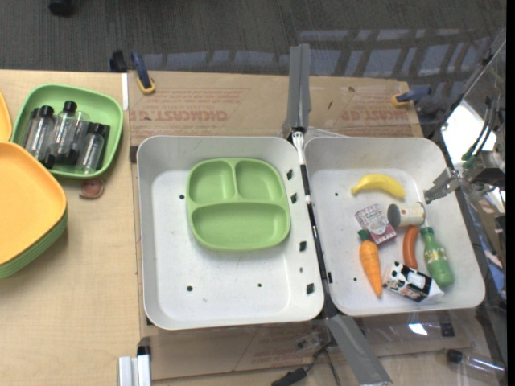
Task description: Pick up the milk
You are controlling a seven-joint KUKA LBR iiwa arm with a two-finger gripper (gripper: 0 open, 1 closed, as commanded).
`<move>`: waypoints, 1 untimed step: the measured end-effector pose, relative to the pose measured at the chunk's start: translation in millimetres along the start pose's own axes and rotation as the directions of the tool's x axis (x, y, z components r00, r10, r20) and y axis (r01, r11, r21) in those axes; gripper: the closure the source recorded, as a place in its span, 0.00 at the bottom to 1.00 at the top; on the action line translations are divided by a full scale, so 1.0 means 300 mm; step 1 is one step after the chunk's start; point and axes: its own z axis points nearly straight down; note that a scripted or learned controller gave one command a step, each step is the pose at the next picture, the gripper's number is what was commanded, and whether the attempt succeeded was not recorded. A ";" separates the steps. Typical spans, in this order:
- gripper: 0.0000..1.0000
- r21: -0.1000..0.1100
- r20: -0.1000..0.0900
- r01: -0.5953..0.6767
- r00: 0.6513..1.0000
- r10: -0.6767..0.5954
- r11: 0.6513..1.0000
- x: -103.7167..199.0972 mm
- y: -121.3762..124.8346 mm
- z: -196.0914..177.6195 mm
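The milk [407,282] is a small carton with black and white cow patches, lying on its side near the front edge of the right bin [338,215]. It rests between the tip of an orange carrot [370,265] and a green bottle [435,257]. My gripper [439,188] hangs over the right bin's far right side, just right of a small tin can [406,213]. It is well behind the milk and apart from it, with nothing visibly held.
The right bin also holds a yellow banana [379,184], a pink packet [375,221] and a red sausage-like piece [411,246]. A green divided plate [238,203] lies in the left bin [161,248]. Orange plates [28,211] and a green tray of bottles [68,131] sit far left.
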 end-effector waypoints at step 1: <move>0.00 0.000 0.001 0.049 0.999 -0.049 0.999 0.297 0.042 0.075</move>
